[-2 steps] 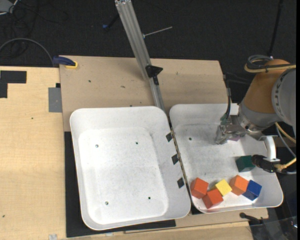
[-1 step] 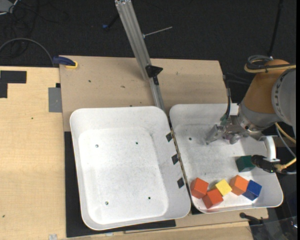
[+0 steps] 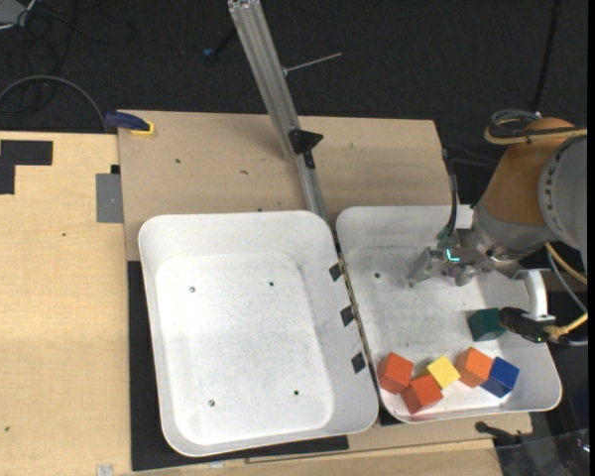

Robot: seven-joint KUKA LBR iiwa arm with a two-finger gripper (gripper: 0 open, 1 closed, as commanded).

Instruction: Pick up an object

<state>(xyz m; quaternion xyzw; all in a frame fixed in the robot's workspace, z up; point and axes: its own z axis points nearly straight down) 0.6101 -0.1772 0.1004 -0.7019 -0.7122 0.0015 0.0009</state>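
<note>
The gripper (image 3: 428, 269) hangs over bare right bin (image 3: 397, 231) floor, fingers seemingly spread and holding nothing; blocks (image 3: 444, 376) cluster near the front rim.

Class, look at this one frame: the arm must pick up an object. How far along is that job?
Done: nothing lifted; the orange, red, yellow and blue blocks and a dark green block all rest in the right bin. In hand: the gripper hangs over bare bin floor, above the blocks. Left: reach a block, grasp, lift.
</note>
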